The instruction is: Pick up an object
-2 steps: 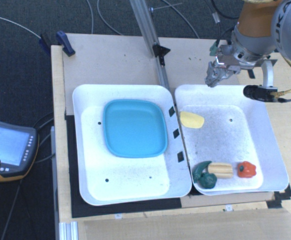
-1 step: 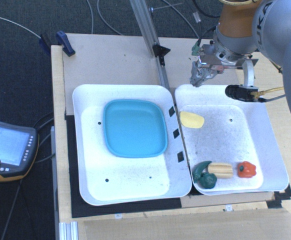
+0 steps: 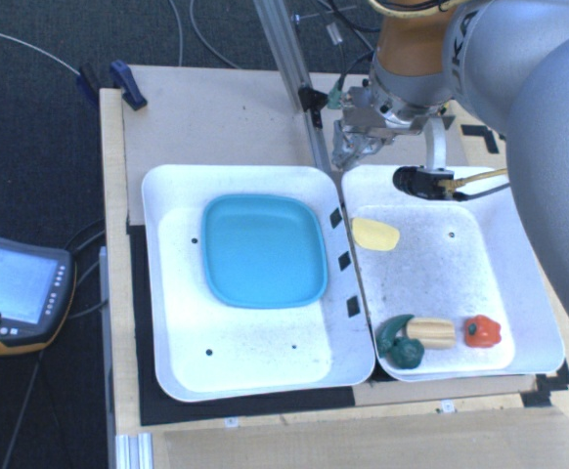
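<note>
My gripper [image 3: 348, 154] hangs over the far left corner of the right bin [image 3: 519, 262], above the divide between the two bins, with nothing visibly between its fingers. A flat yellow piece [image 3: 374, 234] lies in the right bin just below and to the right of the gripper. Along that bin's near edge sit a dark green object [image 3: 400, 342], a tan cylinder [image 3: 431, 333] and a red pepper-like toy [image 3: 481, 331]. A blue tray [image 3: 265, 250] lies in the left bin [image 3: 172, 291].
A metal post [image 3: 283, 37] rises at a slant behind the bins, close to the gripper. A blue clamp [image 3: 128, 84] grips the bench's far left corner. A teach pendant [image 3: 16, 291] rests left of the bench.
</note>
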Tool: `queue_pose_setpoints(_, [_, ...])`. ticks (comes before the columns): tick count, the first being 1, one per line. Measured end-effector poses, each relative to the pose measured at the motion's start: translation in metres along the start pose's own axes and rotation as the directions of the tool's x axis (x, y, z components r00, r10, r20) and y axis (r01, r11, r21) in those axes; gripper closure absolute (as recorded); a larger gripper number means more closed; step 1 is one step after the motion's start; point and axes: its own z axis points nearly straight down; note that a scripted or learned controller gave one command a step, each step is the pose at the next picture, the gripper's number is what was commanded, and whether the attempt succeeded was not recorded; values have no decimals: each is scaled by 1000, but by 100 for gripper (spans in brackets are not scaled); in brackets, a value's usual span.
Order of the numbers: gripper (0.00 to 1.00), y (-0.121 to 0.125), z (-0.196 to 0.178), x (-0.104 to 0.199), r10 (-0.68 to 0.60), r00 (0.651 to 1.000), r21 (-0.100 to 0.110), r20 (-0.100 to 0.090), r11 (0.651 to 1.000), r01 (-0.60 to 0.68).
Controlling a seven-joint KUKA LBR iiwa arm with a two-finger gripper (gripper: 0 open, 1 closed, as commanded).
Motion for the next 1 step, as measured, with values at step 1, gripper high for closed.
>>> queue_pose_setpoints(1, [100,5,-11,50,0,1000,-2,0,1000,0])
